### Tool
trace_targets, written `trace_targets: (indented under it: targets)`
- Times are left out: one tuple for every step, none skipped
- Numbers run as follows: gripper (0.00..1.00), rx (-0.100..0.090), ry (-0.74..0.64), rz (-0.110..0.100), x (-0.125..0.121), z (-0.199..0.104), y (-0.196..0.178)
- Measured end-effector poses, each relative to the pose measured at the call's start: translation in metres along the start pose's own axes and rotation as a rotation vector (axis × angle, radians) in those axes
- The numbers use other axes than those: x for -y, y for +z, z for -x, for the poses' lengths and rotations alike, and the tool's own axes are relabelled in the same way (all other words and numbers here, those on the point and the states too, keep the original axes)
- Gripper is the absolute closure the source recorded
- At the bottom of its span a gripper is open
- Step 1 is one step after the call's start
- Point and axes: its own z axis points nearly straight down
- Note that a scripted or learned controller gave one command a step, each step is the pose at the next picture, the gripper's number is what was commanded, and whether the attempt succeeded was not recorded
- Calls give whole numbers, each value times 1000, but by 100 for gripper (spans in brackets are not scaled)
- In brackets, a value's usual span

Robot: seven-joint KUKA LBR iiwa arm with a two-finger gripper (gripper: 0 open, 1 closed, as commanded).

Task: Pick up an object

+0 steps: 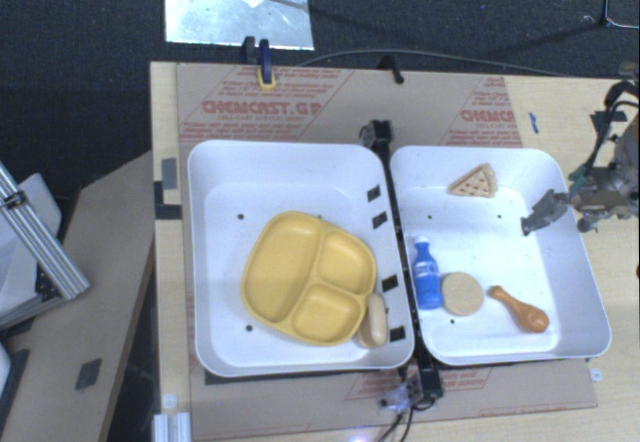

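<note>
From the camera view above the counter [300, 95], you have the hand [545, 212] at the right rim of the right bin [575, 260], its dark tip reaching in over the bin's upper right part. You cannot tell from here whether it is wide or narrow; nothing shows between its fingers, so treat it as carrying nothing.

The nearest candidates all lie in that right bin. The wedge-shaped cracker [474, 182] sits up and to the left of the hand, near the bin's far wall. The brown wooden pestle [518, 308] lies below the hand, toward the near edge, its long axis running from upper left to lower right with the thicker end at lower right. The round tan disc [462, 293] is just left of it, touching or nearly touching the blue bottle [426, 275], which lies lengthwise along the divider.

The yellow tray [310, 278] and the pale roll [375, 320] at its corner are in the left bin [230, 180], well apart from the hand.

The arm enters from the right, the wrist low and roughly level. Your shortest reach looks to be the pestle or the cracker.
</note>
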Motion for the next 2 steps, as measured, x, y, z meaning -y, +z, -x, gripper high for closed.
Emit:
trace_targets:
  targets:
    - [0, 2, -3, 10, -2, 0, -5]
    - [0, 0, -2, 5, -12, -3, 45]
